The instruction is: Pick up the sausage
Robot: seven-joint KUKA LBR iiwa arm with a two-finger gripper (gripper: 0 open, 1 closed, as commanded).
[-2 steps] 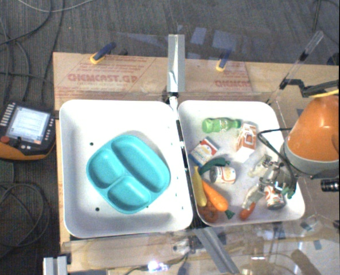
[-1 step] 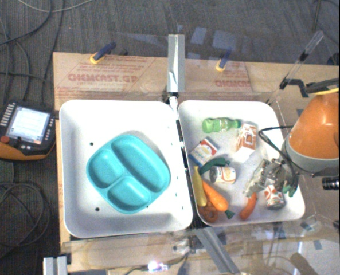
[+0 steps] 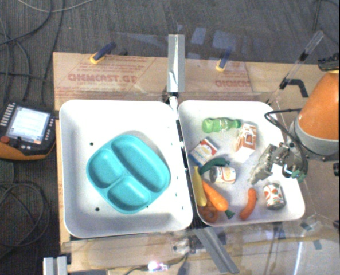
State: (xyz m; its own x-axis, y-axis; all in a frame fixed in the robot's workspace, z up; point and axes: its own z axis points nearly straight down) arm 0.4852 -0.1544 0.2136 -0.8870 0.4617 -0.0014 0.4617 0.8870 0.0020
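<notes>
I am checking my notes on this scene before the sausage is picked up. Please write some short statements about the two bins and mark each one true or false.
1. The sausage lies in the right bin. True.
2. The blue plate is in the right bin. False: it sits in the left bin.
3. The tool is above the right bin, close to the small can. True.
4. The sausage is between the tool's fingers. False: it lies on the bin floor, apart from the tool.
5. The green bottle lies near the far side of the right bin. True.
6. The carrot rests on the blue plate. False: it is in the right bin, left of the sausage.
</notes>
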